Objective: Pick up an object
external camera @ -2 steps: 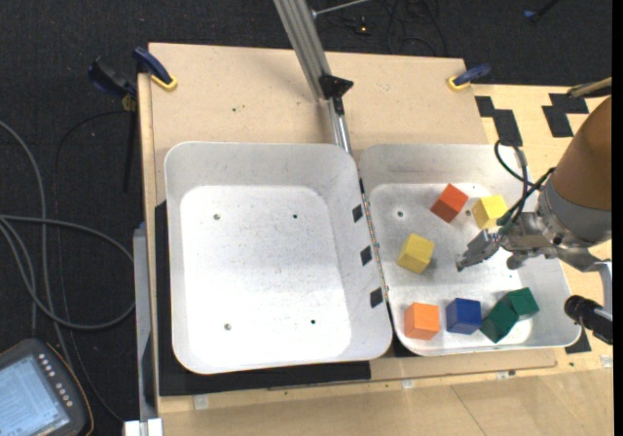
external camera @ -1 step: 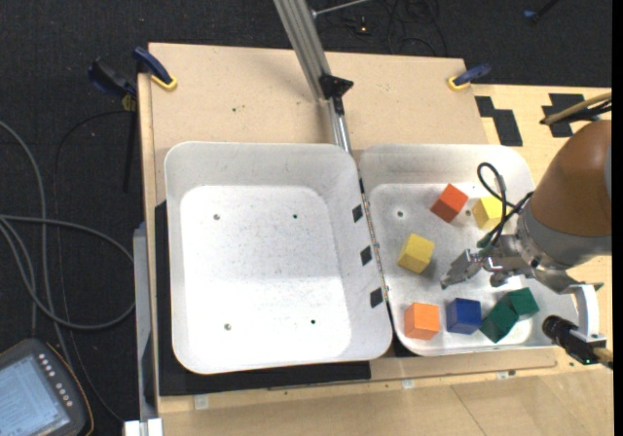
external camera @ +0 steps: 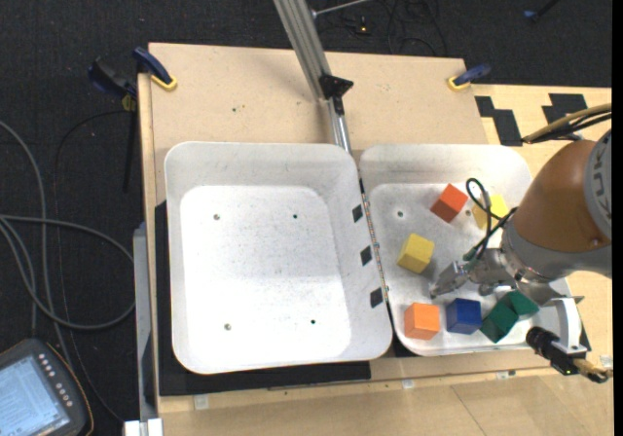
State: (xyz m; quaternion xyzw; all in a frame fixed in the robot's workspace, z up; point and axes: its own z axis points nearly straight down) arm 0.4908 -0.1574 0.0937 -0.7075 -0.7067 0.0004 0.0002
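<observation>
Camera view: tool (external camera: 451,280) above blue block (external camera: 464,315); no legible writing.

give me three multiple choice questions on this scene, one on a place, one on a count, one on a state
1. Which bin holds the blocks?
A. the left bin
B. the right bin
C. both bins

2. How many orange blocks are in view?
A. one
B. two
C. four

3. How does the arm stand?
A. parked over the left bin
B. raised off past the bench's far edge
C. reaching into the right bin among the blocks

Answers:
1 B: the yellow block, blue block and green block all lie in the right bin.
2 B: one orange block lies near the far side, another orange block near the front rim.
3 C: the claw sits low between the yellow and blue blocks.
</observation>
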